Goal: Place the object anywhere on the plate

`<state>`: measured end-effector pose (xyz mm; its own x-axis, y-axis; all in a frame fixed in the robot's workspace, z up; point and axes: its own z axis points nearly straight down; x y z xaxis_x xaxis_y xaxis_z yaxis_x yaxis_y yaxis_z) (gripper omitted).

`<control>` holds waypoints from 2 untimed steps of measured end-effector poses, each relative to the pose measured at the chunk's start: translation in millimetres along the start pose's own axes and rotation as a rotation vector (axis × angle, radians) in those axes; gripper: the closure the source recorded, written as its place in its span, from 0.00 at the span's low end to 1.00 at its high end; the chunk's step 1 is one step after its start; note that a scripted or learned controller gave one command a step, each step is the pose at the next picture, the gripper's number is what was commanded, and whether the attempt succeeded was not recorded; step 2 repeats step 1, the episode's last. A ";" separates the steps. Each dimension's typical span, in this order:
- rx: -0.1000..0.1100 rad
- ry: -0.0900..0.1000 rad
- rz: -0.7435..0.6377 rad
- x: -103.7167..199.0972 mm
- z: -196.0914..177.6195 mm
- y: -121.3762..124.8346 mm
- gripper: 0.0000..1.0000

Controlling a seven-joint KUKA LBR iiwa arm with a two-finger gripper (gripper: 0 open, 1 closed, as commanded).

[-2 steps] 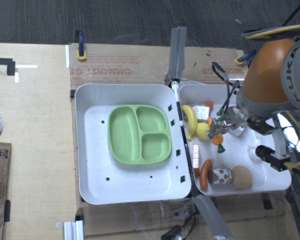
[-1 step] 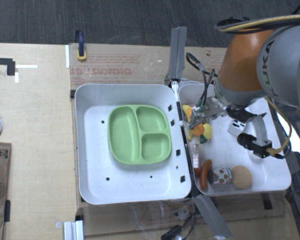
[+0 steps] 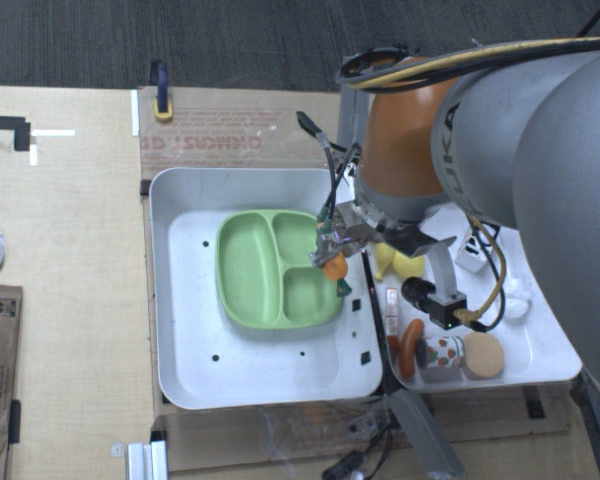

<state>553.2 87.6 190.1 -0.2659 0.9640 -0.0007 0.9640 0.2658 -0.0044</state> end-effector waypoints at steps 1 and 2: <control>0.000 0.000 0.000 -0.3 -0.1 0.0 0.00; 0.000 0.000 0.000 -0.3 -0.1 0.0 0.00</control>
